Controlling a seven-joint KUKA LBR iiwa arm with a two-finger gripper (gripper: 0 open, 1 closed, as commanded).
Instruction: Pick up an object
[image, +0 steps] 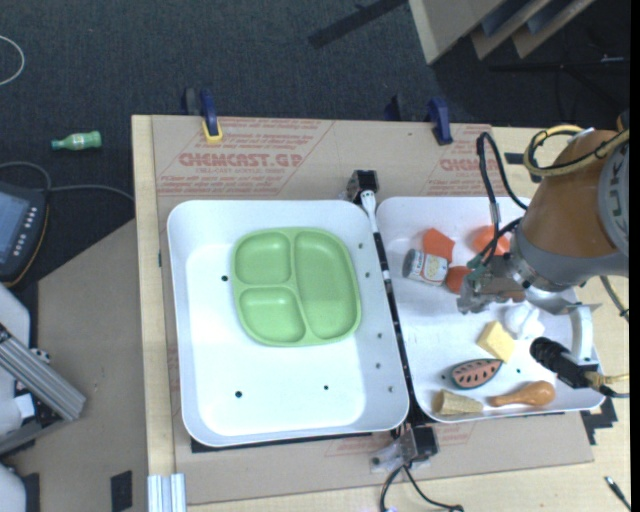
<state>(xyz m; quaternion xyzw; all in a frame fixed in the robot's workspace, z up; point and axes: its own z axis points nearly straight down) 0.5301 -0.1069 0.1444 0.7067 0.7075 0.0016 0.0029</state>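
From above, the left bin (200, 300) carries a green sectioned plate (297, 286) near its centre. The right bin (415, 330) is crowded: a small can (427, 265) at about ten o'clock of its middle, an orange block (437, 242) just above the can, a yellow wedge (496, 340) at roughly five o'clock, and along the six o'clock rim a dark oval piece (474, 374), a pale cone (457, 403) and a brown drumstick-shaped thing (523, 395). The gripper (482, 290) hangs low over the bin's middle, close beside a small orange piece (458, 279) at its nine o'clock; whether it touches is unclear, and the jaws' state cannot be told
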